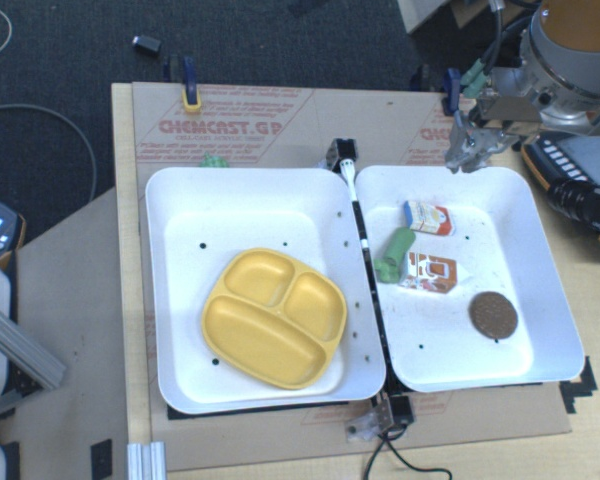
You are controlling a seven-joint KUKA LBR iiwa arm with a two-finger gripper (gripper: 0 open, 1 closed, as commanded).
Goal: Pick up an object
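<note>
The arm is seen reaching in from the upper right, its wrist bent down so that the claw (467, 158) hangs over the far rim of the right bin (540, 268). Whether the claw is open cannot be told; nothing is seen held in it. Open floor is left in the right bin along its near and right sides. Grouped mid-bin are a green object (393, 255), two small packets (427, 218) (430, 272) and a brown disc (493, 315). A yellow divided tray (273, 316) is seen in the left bin (180, 268).

Red print on the brown board (280, 118) under the bins reads roughly "CHEMCAST", left of the pincer (467, 158). The small packets (427, 217) below the pincer carry print too small to read.
</note>
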